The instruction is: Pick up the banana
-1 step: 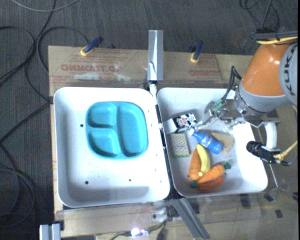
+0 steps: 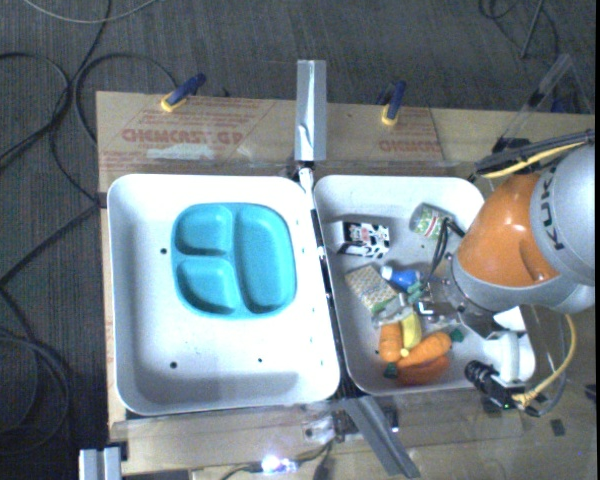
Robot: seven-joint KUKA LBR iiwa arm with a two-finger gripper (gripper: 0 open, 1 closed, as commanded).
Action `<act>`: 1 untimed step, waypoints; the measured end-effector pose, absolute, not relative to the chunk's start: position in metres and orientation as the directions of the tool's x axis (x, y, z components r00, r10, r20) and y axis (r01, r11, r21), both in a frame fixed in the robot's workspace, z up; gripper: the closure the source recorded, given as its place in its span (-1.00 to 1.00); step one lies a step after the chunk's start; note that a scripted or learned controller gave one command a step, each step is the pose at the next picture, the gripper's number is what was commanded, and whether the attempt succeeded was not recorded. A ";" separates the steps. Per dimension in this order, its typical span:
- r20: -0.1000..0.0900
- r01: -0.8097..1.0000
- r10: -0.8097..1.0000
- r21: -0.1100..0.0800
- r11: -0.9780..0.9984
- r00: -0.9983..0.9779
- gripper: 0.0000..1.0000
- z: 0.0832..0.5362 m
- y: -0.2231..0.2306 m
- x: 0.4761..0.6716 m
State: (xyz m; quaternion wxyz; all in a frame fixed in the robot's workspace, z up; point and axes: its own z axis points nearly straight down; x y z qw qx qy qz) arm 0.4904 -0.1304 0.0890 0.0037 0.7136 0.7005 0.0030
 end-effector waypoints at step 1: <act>0.002 0.999 0.999 0.011 -0.038 0.038 -1.00 0.089 -0.134 0.490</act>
